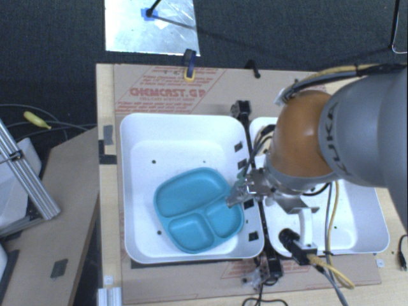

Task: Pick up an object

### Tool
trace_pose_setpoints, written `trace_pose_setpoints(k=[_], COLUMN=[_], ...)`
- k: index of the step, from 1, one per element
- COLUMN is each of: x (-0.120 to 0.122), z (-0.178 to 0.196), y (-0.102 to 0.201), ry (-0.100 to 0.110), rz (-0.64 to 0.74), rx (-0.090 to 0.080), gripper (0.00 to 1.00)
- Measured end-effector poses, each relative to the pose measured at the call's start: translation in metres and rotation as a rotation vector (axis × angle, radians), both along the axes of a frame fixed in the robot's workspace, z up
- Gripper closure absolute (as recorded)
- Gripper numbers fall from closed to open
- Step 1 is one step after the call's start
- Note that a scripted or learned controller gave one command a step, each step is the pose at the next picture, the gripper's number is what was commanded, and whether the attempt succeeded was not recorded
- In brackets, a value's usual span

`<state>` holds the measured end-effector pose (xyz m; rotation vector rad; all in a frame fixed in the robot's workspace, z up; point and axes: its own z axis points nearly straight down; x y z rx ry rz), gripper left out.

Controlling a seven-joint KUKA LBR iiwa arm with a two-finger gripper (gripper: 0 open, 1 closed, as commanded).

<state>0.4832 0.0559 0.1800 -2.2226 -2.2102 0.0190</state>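
A light blue plastic plate (pixel 199 209) lies in the left bin (pixel 146 152), toward that bin's front right corner and turned at a slant to the bin's walls. The plate is a rounded rectangle with a raised rim, and low ridges divide it into three sections: one large section across the upper left part and two smaller ones side by side along the lower right. Its surface is smooth and of one even colour, with a soft sheen along the rim. The plate's right edge lies near the wall that the left bin shares with the right bin (pixel 366 234). The arm (pixel 357 132) reaches in from the right, its grey body and orange band hanging over the right bin, and the end effector (pixel 241 193) sits at the plate's right rim, just above the divide between the bins. Metal parts of the end effector overlap the plate's edge there, but whether it is open or closed, or has hold of the plate, cannot be told from this angle. Both bins rest on a cardboard sheet (pixel 169 85) with red printing, laid over the desk (pixel 60 190).
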Motion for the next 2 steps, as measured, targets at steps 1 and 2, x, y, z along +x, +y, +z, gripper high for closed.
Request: trace_pose_setpoints(k=[1, 2], x=[0.005, 0.092], z=[0.017, 0.060], y=[0.004, -0.040], ry=[-0.017, -0.027], rz=[0.007, 0.003], rx=[0.004, 0.001], gripper=[1.00, 1.00])
